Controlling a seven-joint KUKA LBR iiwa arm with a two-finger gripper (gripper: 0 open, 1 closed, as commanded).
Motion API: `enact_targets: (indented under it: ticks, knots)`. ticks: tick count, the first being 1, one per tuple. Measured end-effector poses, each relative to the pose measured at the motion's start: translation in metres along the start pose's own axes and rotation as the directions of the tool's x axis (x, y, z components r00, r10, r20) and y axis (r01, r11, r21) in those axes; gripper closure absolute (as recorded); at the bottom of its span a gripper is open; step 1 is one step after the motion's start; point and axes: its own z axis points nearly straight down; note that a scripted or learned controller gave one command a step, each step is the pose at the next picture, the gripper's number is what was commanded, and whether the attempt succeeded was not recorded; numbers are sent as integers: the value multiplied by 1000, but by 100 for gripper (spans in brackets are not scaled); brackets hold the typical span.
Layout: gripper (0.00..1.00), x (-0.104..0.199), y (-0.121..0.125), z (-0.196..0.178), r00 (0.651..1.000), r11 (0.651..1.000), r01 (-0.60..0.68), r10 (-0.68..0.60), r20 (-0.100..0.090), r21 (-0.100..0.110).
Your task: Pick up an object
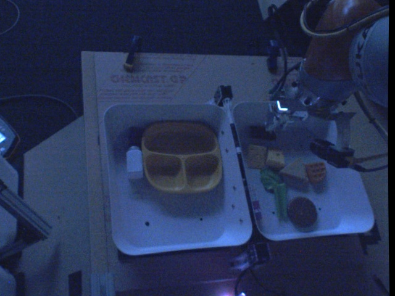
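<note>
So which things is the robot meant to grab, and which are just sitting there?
For the job, in the right white bin:
- round brown cookie-like disc
- green leafy toy piece
- orange waffle-like square
- end effector

Just sitting there, in the left white bin:
- yellow divided plastic plate
- small white bottle

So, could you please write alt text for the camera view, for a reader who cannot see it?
In dim light, a grey arm's gripper hangs over the right bin, above scattered toy food. The left bin holds a yellow divided plate beside a small white bottle.
</note>
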Motion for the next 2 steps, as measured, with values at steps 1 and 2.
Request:
enact_targets:
  ticks: [1, 2]
  knots:
    - [100, -6, 8, -2, 1000, 1000, 1, -1, 2, -6]
    - [100, -4, 8, -4, 1000, 1000, 1, -1, 2, -7]
